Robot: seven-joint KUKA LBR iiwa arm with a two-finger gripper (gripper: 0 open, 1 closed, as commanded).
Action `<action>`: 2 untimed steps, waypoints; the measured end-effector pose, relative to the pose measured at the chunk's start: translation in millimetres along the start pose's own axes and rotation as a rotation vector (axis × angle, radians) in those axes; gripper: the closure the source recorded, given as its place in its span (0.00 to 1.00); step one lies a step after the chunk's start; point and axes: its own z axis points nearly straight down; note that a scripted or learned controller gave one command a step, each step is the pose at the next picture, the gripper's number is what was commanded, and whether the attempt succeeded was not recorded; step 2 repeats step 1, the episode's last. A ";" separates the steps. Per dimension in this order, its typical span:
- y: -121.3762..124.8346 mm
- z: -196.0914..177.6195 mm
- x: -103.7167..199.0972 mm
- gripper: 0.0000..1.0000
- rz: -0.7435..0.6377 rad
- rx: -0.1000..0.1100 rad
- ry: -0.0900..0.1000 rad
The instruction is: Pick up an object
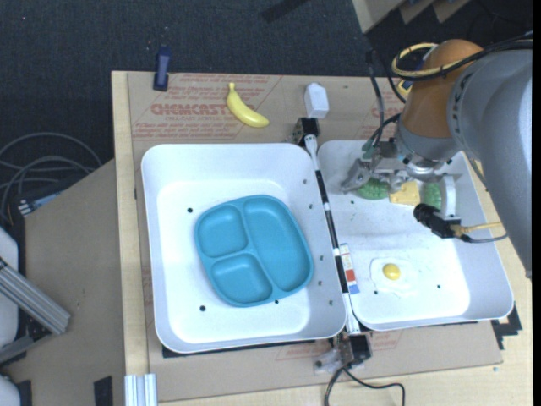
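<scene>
The arm reached in from the right, and its pincer (365, 174) hung low over the far end of the right bin (473, 299), right at a green object (372, 189) with a yellow piece (407, 194) beside it; I could not tell what state the pincer was in. A fried egg toy (391, 272) lay nearer in the same bin, well apart from it. The left bin (169, 176) held a blue divided plate (252, 249), and a banana (244, 108) lay on the table (194, 108) beyond.

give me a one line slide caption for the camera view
KUKA arm's gripper reaches into the right bin over green and yellow items; fried egg toy nearby, blue divided plate in left bin.
</scene>
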 end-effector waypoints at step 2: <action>0.6 -10.4 0.1 1.00 0.000 -0.002 -0.001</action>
